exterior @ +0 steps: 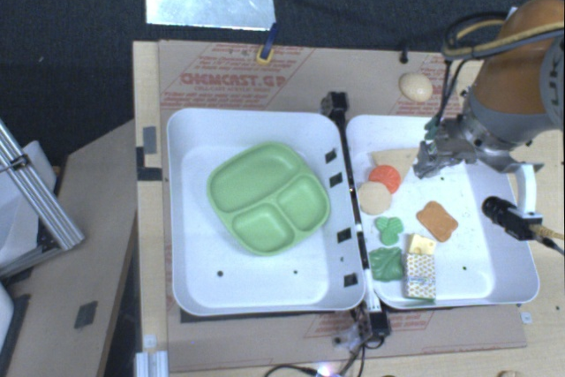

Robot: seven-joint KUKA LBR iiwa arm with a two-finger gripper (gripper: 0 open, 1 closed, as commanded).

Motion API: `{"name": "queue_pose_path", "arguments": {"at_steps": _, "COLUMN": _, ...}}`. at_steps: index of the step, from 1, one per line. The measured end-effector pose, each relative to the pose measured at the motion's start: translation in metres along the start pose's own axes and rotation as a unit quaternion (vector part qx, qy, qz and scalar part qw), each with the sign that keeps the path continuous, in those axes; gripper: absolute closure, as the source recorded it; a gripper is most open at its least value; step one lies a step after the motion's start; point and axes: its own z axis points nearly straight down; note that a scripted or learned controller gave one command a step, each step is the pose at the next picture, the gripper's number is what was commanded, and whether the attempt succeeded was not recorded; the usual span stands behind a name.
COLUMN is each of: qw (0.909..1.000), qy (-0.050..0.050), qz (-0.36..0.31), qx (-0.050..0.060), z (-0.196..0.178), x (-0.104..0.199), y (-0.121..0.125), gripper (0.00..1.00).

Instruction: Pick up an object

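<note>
The tabletop (221, 66) is a pale board with red print, and two shallow white plastic bins sit on it side by side. The left bin (190, 274) holds a smooth light green plate (267, 198) with three compartments, rounded at the corners and lying at the bin's centre.

The right bin (503, 278) holds a scatter of small food-like pieces. At about nine o'clock lies a round red piece (385, 177), with a pale wedge (394, 158) just above it and a cream ball (373, 199) touching it from below. Lower, near seven o'clock, a small green knobbly piece (389, 230) sits over a larger leafy green piece (386, 263). Beside them a small yellow block (421, 245) rests against a long patterned packet (420, 276). Near the bin's centre lies a flat, brown, toast-like slab (437, 221).

The tool (430, 162) hangs low over the right bin at about eleven o'clock, just right of the pale wedge; whether its fingers are apart or together cannot be told, and nothing is seen between them. A tan egg-shaped object (416, 86) lies on the tabletop beyond the right bin, at twelve o'clock.
</note>
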Motion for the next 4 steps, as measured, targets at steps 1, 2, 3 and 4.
{"name": "queue_pose_path", "arguments": {"at_steps": 1, "qw": 1.0000, "qy": 0.000, "qz": 0.002, "qx": 0.000, "z": 0.008, "x": -0.012, "y": 0.003, "gripper": 1.00}}
{"name": "queue_pose_path", "arguments": {"at_steps": 2, "qw": 1.0000, "qy": -0.001, "qz": 0.001, "qx": 0.000, "z": 0.016, "x": -0.004, "y": 0.011, "gripper": 1.00}}
{"name": "queue_pose_path", "arguments": {"at_steps": 3, "qw": 1.0000, "qy": 0.000, "qz": 0.002, "qx": 0.001, "z": 0.002, "x": -0.005, "y": -0.003, "gripper": 1.00}}
{"name": "queue_pose_path", "arguments": {"at_steps": 4, "qw": 1.0000, "qy": 0.000, "qz": 0.002, "qx": 0.000, "z": 0.019, "x": -0.004, "y": 0.001, "gripper": 1.00}}
